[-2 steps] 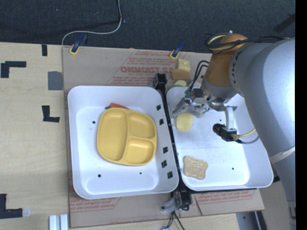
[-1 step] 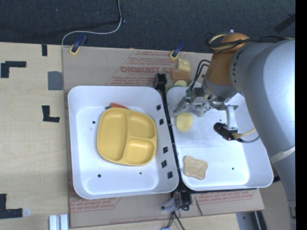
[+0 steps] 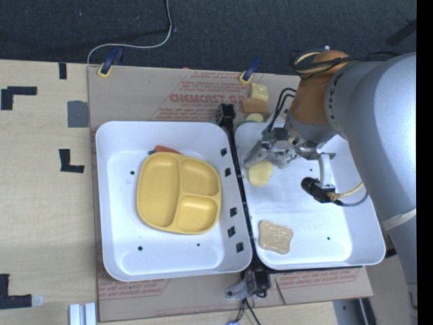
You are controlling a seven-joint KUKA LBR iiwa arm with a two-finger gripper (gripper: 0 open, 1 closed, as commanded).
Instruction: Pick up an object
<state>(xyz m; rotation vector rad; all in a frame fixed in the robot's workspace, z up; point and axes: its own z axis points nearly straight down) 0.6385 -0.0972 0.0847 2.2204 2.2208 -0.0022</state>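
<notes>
Landmark: the black divider running between the 2 white bins.

The gripper hangs low in the right bin, just right of the divider, near that bin's far end. The arm's orange wrist band sits behind it, further from the divider. Finger spread: cannot tell, the metal parts blur together at this angle. Nothing is visibly held.

Likely target: the pale yellow round piece, also just right of the divider, lying directly under or a touch nearer the camera than the gripper. Touching or only just beside, cannot tell. It looks roundish, with no clear long axis, so approach angle matters little; the relation that counts is that it lies nearly straight below the tool, hard against the divider side, so a finger may foul the bin wall.

Other candidates: the tan flat piece is right of the divider too, at the near end, well apart from the gripper. The yellow divided plate is left of the divider, in the left bin, with a red-orange bit peeking from its far edge.

Judgement: descent for a grasp, not yet closed on anything.
</notes>
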